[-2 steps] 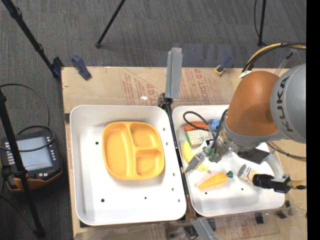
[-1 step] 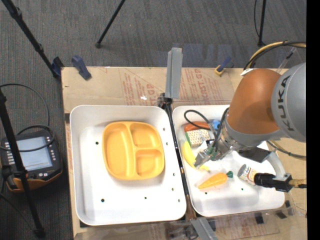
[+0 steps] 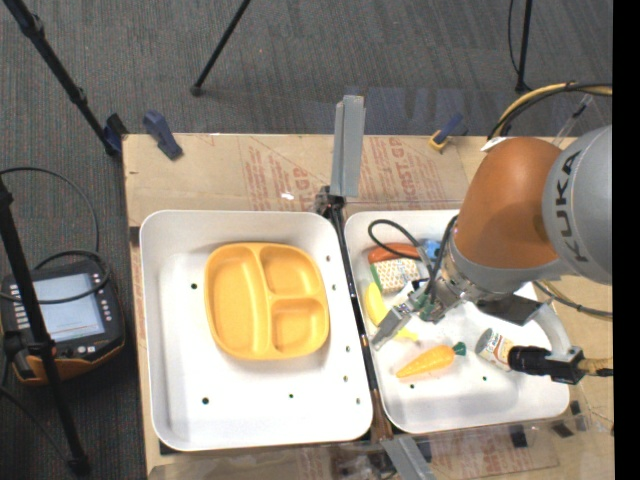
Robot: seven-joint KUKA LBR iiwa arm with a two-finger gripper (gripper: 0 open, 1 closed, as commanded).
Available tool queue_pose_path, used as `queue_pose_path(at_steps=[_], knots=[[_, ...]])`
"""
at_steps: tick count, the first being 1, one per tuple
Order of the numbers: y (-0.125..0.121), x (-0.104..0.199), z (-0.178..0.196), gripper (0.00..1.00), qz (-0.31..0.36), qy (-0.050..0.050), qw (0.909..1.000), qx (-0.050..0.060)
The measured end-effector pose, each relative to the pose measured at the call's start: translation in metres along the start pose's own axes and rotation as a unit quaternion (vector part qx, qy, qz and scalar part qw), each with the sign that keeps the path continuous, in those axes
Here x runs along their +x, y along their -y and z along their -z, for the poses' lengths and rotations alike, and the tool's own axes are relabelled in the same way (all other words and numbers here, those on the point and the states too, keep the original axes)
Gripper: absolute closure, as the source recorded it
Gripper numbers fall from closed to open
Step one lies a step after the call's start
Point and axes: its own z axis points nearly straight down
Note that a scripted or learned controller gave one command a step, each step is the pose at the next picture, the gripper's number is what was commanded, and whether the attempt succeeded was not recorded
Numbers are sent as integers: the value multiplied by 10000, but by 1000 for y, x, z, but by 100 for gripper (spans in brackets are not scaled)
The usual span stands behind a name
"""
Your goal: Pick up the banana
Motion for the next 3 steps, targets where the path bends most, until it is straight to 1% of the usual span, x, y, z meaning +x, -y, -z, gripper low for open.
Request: queue_pose_path(at_steps=[1, 2, 3], knots=[[28, -79, -102, 0, 337, 15, 9994, -32], [-39, -87, -105, 0, 651, 26, 9979, -41], [-38, -88, -98, 100, 640, 5, 9979, -22]])
